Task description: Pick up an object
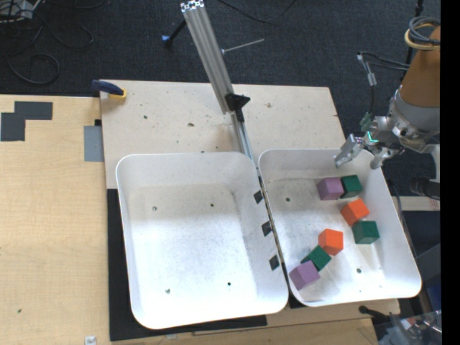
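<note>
Several small blocks lie in the right bin (402,279): a purple block (330,188) touching a green block (351,185) near the back, an orange block (354,211), a green block (366,231), an orange block (330,240), a green block (316,258) and a purple block (303,274) near the front left. My gripper (361,156) hangs above the bin's back right corner, just behind the purple and green pair. Its fingers are spread apart with nothing between them.
The left bin (144,185) stands beside the right one, with black clips along the shared wall. A slanted aluminium post (210,56) rises behind the bins. A blue and yellow clamp (109,89) sits at the board's back left corner.
</note>
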`<state>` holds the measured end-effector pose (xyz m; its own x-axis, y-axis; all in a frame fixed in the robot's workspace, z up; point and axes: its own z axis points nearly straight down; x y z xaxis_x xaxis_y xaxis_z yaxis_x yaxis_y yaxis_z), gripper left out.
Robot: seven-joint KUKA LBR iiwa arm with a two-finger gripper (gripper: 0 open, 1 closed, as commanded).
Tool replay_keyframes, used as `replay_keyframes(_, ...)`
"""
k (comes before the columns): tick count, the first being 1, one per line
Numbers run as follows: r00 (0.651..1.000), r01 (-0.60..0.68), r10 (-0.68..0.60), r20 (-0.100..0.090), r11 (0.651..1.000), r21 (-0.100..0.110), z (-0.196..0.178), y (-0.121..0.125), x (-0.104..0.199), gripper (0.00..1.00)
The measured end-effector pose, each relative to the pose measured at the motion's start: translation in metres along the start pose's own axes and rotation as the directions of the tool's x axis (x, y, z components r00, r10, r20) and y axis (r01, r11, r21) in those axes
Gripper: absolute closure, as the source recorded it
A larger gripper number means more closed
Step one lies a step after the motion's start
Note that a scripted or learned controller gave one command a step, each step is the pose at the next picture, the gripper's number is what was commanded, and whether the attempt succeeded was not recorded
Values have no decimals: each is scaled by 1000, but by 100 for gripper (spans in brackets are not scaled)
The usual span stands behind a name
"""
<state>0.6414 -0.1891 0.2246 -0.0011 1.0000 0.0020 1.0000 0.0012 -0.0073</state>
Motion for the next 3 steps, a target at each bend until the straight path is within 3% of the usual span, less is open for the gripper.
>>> replay_keyframes(1, 1000, 4, -4, 2, 1000, -4, -3, 1, 0, 0)
replay_keyframes(3, 1000, 6, -6, 4, 1000, -6, 101, 13, 11, 0)
